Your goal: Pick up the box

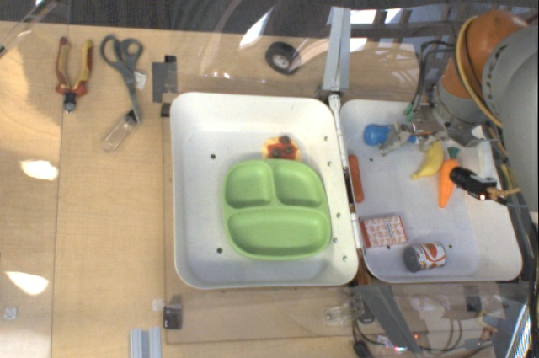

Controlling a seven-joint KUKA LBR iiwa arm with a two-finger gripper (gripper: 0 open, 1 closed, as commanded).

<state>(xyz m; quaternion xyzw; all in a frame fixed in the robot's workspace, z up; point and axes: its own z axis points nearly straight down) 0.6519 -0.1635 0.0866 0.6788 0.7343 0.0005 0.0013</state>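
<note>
Lying flat near the front edge of the right bin point(505, 251), toward its left wall, the box point(383, 230) shows a red-and-white patterned face and touches nothing. Just beside it toward the front right corner rests a can point(423, 256) on its side, silver with a red label. Along the bin's left wall, farther back than the box, sits a slim red-orange stick point(356, 179). Toward the back of the same bin a blue object point(376, 133) lies next to the claw point(402, 136), which hangs low at the back of the bin, well apart from the box; how far it is spread cannot be told from this angle. Near the claw, a yellow banana point(429, 162) and an orange carrot point(445, 186) lie close together in the middle of the bin. The grey arm point(505, 87) with its orange band reaches in from the right edge. In the left bin point(194, 179) a green divided plate point(276, 209) fills the centre, with a small orange-and-dark item point(281, 148) just behind it. On the tabletop point(84, 221), near the back left corner, lie red-handled pliers point(71, 73) and grey scissors point(125, 70), and a roll of black tape point(282, 56) sits behind the left bin.
</note>
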